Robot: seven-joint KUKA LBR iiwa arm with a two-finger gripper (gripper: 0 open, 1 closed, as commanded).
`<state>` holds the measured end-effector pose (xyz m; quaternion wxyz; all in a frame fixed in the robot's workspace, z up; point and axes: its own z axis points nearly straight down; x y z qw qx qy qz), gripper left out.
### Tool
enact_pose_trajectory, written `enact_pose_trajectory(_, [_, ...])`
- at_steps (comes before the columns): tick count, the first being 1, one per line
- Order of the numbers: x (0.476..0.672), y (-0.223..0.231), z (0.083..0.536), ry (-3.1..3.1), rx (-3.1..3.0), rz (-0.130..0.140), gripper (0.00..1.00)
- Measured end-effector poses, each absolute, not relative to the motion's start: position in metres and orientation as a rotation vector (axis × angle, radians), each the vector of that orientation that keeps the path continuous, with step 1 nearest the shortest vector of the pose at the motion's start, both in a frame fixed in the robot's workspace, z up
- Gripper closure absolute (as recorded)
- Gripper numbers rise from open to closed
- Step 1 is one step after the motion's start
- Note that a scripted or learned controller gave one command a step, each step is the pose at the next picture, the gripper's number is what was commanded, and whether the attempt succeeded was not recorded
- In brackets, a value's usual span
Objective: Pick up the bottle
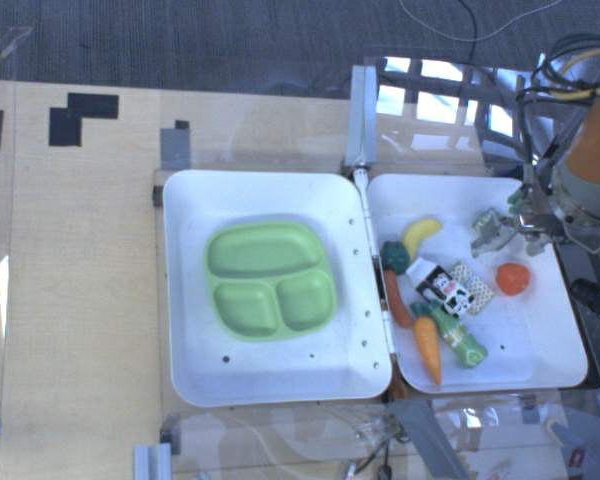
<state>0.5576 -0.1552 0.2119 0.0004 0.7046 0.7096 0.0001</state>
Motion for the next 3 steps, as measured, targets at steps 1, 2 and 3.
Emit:
enact_pose_trajectory(1, [0.51,-0.155,0.118,2.289,2.108,0.028,0.0])
enact_pose_trajectory(2, [0.494,-0.099,0.09,2.467,1.915,0.014,0.0])
enact_pose_trajectory(3, [0.489,-0.147,0.155,2.459,1.95,0.002,0.0])
